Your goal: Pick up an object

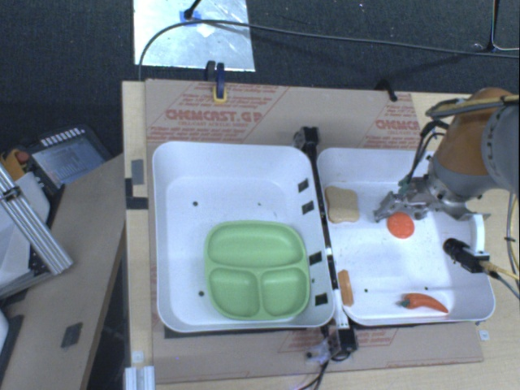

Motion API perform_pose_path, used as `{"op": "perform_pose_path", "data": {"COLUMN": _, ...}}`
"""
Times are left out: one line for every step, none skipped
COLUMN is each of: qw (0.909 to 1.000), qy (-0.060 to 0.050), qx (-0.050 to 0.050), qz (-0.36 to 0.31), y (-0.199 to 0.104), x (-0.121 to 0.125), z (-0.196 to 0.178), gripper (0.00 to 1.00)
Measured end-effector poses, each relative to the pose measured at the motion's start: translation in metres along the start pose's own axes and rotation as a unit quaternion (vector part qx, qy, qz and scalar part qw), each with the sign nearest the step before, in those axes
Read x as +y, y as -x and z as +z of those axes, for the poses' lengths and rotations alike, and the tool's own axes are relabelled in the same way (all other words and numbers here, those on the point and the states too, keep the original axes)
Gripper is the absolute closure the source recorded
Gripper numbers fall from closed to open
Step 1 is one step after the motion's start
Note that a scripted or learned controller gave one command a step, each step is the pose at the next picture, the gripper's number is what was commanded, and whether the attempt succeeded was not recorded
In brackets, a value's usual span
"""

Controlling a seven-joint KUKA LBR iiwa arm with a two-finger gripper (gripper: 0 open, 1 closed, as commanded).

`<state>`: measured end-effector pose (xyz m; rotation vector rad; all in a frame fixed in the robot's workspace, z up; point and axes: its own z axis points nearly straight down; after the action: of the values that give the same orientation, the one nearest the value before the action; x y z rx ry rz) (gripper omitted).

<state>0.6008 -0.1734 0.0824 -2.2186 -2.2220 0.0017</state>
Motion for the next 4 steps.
{"op": "perform_pose_path", "data": {"qw": 1.0000, "qy": 0.003, "qx": -0.001, "qz": 0.000, "y": 0.001, "x": 0.002, "z": -0.014, "gripper": 1.00}}
{"op": "perform_pose_path", "data": {"qw": 1.0000, "qy": 0.004, "qx": -0.001, "qz": -0.001, "y": 0.005, "x": 0.009, "z": -0.060, "gripper": 1.00}}
{"op": "perform_pose_path", "data": {"qw": 1.0000, "qy": 0.006, "qx": -0.001, "qz": -0.002, "y": 0.002, "x": 0.015, "z": -0.125, "gripper": 1.00}}
{"op": "perform_pose_path", "data": {"qw": 1.0000, "qy": 0.004, "qx": -0.001, "qz": -0.002, "y": 0.002, "x": 0.016, "z": -0.167, "gripper": 1.00}}
